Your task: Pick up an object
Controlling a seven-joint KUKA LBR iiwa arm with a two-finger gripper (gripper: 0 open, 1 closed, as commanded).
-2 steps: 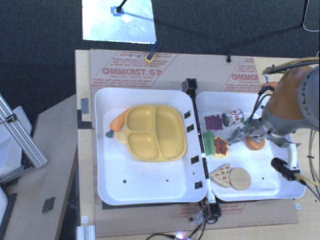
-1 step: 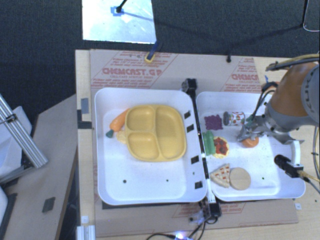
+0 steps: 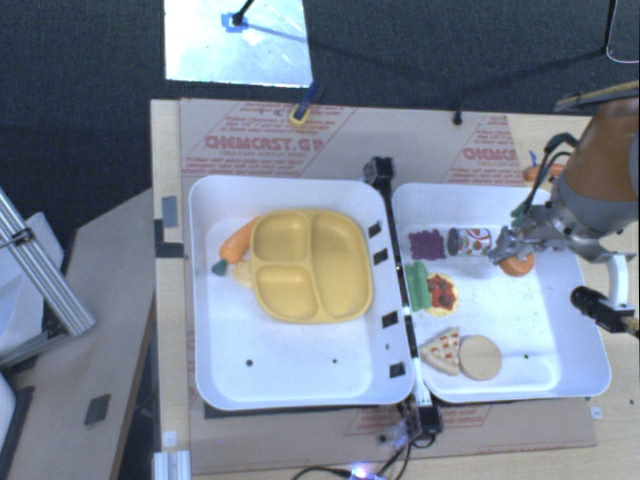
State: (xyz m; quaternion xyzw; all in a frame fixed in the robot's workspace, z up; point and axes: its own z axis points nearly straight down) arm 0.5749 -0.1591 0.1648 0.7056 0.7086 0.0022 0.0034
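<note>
An orange round thing (image 3: pixel 517 264) lies in the right bin (image 3: pixel 570 368), partly hidden under the gripper (image 3: pixel 507 249). It is hard to tell what it is, or how the gripper is set. Beside it lies a small can (image 3: pixel 470 241) with a red label too blurry to read. The board (image 3: pixel 265 138) behind says "CHEMCAST".

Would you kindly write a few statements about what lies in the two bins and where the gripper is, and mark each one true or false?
1. The yellow divided tray lies in the left bin. True.
2. The carrot lies in the right bin. False: it sits in the left bin, beside the tray.
3. The gripper is over the right bin. True.
4. The pizza slice sits on the yellow tray. False: it lies in the right bin, next to a round cookie.
</note>
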